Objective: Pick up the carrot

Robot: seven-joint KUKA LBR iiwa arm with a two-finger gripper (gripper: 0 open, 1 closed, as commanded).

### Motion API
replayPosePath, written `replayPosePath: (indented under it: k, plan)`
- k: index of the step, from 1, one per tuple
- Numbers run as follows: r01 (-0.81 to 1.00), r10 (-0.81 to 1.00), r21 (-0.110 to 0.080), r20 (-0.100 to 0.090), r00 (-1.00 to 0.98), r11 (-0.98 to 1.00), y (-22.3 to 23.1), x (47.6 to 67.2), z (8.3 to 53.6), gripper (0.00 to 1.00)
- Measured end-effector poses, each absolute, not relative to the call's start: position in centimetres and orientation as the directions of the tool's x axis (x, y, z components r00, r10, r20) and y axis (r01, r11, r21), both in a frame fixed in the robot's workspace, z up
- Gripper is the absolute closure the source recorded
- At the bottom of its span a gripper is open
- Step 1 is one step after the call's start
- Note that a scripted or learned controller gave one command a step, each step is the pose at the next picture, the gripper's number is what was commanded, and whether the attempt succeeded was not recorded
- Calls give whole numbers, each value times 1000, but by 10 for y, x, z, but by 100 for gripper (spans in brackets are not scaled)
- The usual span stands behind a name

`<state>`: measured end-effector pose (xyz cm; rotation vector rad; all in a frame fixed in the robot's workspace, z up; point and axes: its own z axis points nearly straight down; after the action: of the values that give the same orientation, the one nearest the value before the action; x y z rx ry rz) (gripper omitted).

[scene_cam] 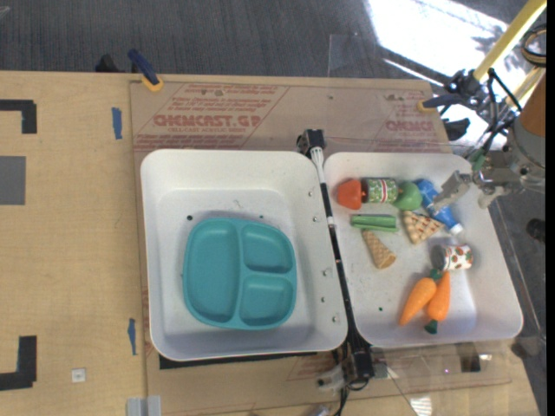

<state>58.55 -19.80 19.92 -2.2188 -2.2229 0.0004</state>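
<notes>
Looking down, you saw the gripper (454, 185) at the right bin's (499, 319) far edge, its opening impossible to tell, the carrot (427, 296) well apart at its seven o'clock, orange, doubled, tapered, lying near the bin's front wall.

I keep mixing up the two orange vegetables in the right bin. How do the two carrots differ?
The left carrot is lighter orange and lies tilted, its tip toward the bin's lower left. The right carrot is deeper orange and lies nearly straight along the bin, with a dark green end nearest the front. They lie side by side, touching.
</notes>
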Motion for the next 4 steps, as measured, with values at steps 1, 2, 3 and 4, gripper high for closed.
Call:
replayPosePath:
  k: [1, 2, 3, 4]
  plan:
    - [999, 999, 7, -3, -41, 41, -163, 511, 95, 0]
    - [1000, 1000, 11, 2, 4, -4, -101, 574, 175, 0]
    - [954, 954, -3, 3, -300, 300, -85, 517, 185, 0]
    - [874, 874, 6, -4, -486, 486, -108, 488, 96, 0]
